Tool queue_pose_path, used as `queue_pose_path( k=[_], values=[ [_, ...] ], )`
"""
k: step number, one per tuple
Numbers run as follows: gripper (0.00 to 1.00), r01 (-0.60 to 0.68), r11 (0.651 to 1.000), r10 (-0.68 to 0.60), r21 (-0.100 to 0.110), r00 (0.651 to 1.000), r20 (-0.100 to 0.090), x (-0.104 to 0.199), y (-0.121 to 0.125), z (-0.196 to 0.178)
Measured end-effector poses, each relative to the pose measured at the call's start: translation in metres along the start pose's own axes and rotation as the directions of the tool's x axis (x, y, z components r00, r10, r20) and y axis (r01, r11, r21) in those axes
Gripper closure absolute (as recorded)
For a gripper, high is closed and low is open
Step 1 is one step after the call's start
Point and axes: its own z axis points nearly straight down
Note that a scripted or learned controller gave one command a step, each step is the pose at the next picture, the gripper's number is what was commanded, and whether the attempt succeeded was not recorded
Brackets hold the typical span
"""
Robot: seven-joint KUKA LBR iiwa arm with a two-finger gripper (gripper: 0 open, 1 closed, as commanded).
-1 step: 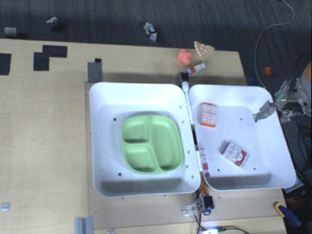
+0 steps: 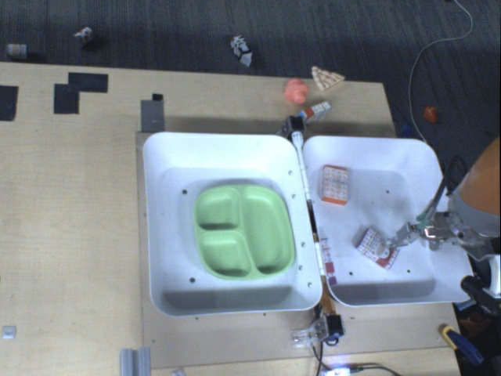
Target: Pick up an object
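Note:
In the right bin (image 2: 407,159) lie two small things: a flat red-and-white packet (image 2: 335,185) near the back left, and a crumpled grey-and-red wrapper (image 2: 374,246) toward the front middle. My gripper (image 2: 404,235) reaches in from the right, its fingertips just right of the wrapper and close to touching it. The view does not show whether anything is between them. The left bin (image 2: 156,210) holds a green divided tray (image 2: 243,229).
A pink ball (image 2: 296,92), a wedge-shaped toy (image 2: 326,77) and a small tube (image 2: 315,113) lie on the bench behind the bins. Clips sit on the divider between the bins. The arm's orange band (image 2: 481,182) is at the right edge.

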Motion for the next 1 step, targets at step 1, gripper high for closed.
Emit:
queue_pose_path(
  k=[1],
  values=[
    [1.00,0.001,1.000,-0.001,-0.006,1.000,0.001,0.0007,0.0023,-0.0111]
  ],
)
